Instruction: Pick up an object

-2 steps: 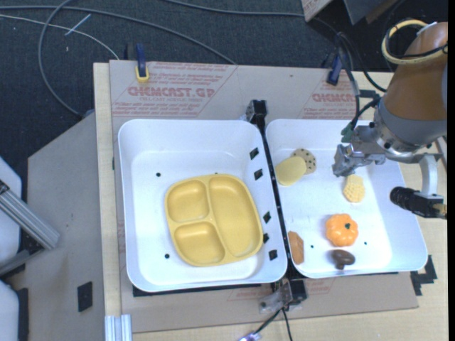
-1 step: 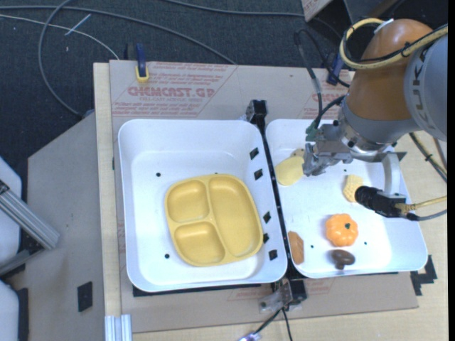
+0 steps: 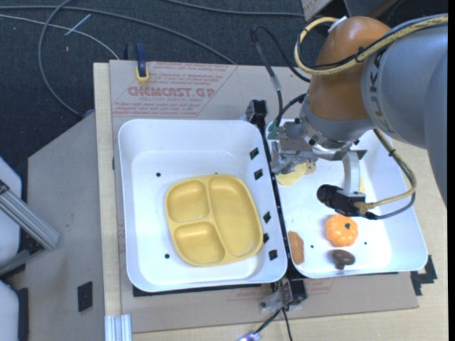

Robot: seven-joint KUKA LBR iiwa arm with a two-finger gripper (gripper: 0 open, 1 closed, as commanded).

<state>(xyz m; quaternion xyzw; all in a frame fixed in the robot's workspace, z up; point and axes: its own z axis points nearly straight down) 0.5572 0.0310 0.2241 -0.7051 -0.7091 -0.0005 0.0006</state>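
Observation:
My gripper [image 3: 287, 159] hangs low over the far left corner of the right bin [image 3: 398, 256], close to the wall between the two bins. A pale yellow object [image 3: 291, 177] lies right under it, partly hidden by the gripper. Whether the two touch I cannot tell. Toward the near side of the same bin lie a small orange pumpkin [image 3: 341, 230], a brown oblong piece [image 3: 296, 246] by the left wall, and a dark brown lump [image 3: 343, 258] near the front edge.
The left bin [image 3: 142, 144] holds a yellow divided plate [image 3: 212, 219] with three compartments. The grey arm with its orange band [image 3: 348, 62] covers the far part of the right bin. Cables trail over the floor behind the bench.

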